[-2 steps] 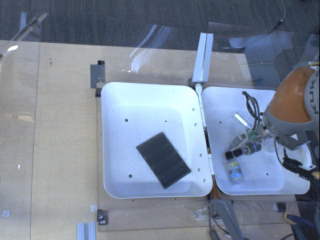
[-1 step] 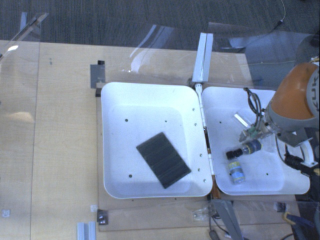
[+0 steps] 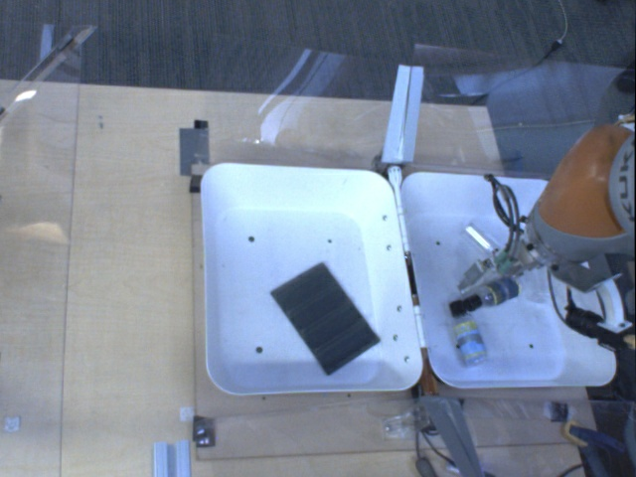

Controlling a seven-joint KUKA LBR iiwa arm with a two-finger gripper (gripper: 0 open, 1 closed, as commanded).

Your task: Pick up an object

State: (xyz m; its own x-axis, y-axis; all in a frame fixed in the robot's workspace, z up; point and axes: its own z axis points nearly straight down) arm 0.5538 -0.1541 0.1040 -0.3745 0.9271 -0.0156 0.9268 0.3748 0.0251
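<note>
The two-finger gripper (image 3: 478,274) hangs low inside the right-hand shallow white plastic bin (image 3: 586,371), over the middle of its floor and pointing toward the bin's left wall. At this slant its tip is small and cluttered, so I cannot tell whether it is open or closed, and nothing can be seen held in it. Behind it, the grey arm with its orange band (image 3: 588,195) comes in over the bin's right side.

Nearest to the gripper is a small clear bottle-like object with a blue label (image 3: 470,342). It lies on the bin floor just in front of the gripper tip, toward the near wall, apart from it and untouched. On the far side of the gripper, a short pale strip (image 3: 479,237) lies at a slant on the same floor, also clear of the tip.

Further out, across the shared edge where the two bins meet, the left-hand shallow white plastic bin (image 3: 229,266) holds a flat dark grey rectangular slab with a ribbed surface (image 3: 325,317). It lies turned diagonally in the near half of that bin, well apart from the gripper.

Both bins sit side by side on the pale wooden bench (image 3: 99,286). A grey metal bar (image 3: 403,117) stands at the far edge, in line with the gap between them.
</note>
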